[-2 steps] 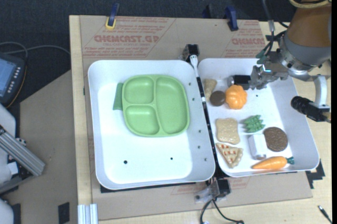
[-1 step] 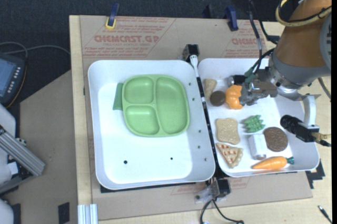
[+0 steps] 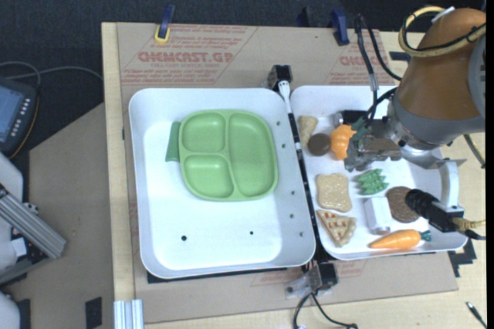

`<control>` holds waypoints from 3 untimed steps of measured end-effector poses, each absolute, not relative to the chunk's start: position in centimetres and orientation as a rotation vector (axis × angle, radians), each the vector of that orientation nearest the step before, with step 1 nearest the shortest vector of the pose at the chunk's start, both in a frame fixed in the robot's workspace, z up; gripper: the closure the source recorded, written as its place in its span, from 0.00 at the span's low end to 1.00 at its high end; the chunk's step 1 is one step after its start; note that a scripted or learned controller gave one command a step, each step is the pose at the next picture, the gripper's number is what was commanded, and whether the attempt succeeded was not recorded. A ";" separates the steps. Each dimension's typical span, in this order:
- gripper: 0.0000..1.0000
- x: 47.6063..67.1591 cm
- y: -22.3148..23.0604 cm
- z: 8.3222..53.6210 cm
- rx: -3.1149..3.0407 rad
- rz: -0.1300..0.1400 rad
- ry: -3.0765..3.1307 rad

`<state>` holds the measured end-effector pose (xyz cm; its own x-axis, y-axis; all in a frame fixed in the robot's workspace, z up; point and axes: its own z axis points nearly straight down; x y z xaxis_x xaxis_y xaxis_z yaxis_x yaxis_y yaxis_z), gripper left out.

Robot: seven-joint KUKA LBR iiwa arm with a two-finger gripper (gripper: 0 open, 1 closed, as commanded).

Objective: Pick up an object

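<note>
Orange toy (image 3: 341, 140) sits just left of tool (image 3: 356, 150) (right bin (image 3: 324, 97)).

Both bins, the left bin (image 3: 150, 188) and the right bin (image 3: 320, 96), look like smooth white plastic with a slight gloss, and the green divided plate (image 3: 229, 154) looks like matt, smooth plastic. The counter (image 3: 127, 57) is covered by brown paper-like sheeting with red print. The arm's orange band (image 3: 444, 72) is glossy, and the hand (image 3: 367, 154) looks like dull grey metal.

A divided plate (image 3: 228, 154) lies in the nine-o'clock bin (image 3: 150, 227); food pieces, perhaps toys, crowd the three-o'clock bin (image 3: 328, 96).
</note>
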<state>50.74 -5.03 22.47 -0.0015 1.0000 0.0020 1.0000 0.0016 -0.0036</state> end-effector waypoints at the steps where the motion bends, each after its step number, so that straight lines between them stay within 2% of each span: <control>1: 1.00 48.3 -4.0 21.5 -2.219 0.003 -2.217; 2: 1.00 49.0 -4.2 21.5 -2.222 -0.001 -2.222; 3: 1.00 48.3 -4.2 21.6 -2.221 0.001 -2.219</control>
<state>48.28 -4.22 21.60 0.0007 1.0000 0.0013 1.0000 -0.0007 -0.0018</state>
